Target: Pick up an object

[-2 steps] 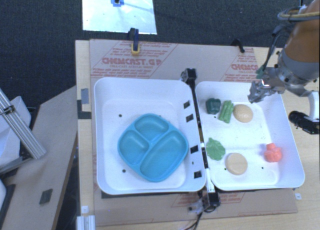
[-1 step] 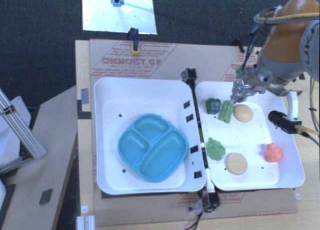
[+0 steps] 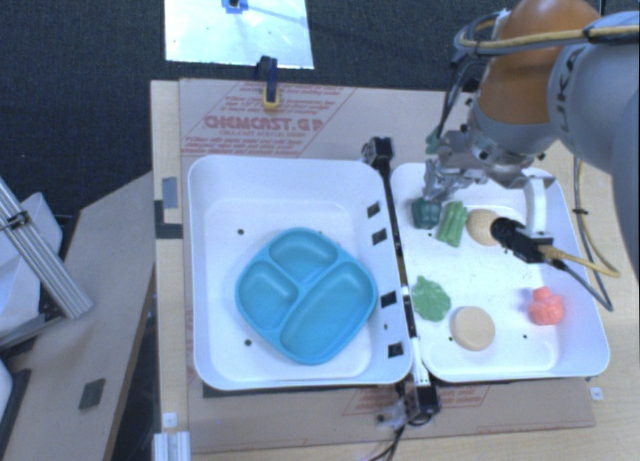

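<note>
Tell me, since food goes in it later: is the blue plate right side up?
Right side up: the blue plate lies flat in the left bin, its three compartments facing upward.

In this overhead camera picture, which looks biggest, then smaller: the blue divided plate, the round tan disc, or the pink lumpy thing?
1. Blue divided plate, by far.
2. Round tan disc.
3. Pink lumpy thing, only slightly smaller than the disc; nearly alike.

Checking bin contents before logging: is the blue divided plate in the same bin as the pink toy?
No. The blue divided plate lies in the left bin, while the pink toy sits in the right bin.
</note>
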You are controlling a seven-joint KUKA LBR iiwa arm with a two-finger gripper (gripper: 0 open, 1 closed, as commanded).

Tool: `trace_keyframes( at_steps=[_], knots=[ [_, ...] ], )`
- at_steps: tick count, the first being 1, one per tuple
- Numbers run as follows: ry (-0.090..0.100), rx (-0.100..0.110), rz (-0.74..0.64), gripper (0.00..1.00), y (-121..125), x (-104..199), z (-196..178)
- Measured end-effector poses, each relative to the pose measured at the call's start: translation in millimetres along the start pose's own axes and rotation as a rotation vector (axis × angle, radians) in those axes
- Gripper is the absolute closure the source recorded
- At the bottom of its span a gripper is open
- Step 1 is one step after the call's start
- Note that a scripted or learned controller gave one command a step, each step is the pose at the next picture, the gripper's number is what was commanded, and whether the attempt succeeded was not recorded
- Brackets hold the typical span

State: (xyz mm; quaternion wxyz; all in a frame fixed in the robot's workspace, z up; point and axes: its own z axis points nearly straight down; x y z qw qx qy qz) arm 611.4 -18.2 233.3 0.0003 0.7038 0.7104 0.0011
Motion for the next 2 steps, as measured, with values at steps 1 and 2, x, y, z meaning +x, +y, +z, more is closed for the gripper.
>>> trace_keyframes(
  at_steps=[1, 2],
  knots=[
    [0.001, 0.0, -0.001, 1.0, 7.3, 61.3, 6.2],
    [0.001, -0.002, 0.0, 1.0, 26.1, 120.6, 0.4]
  ],
)
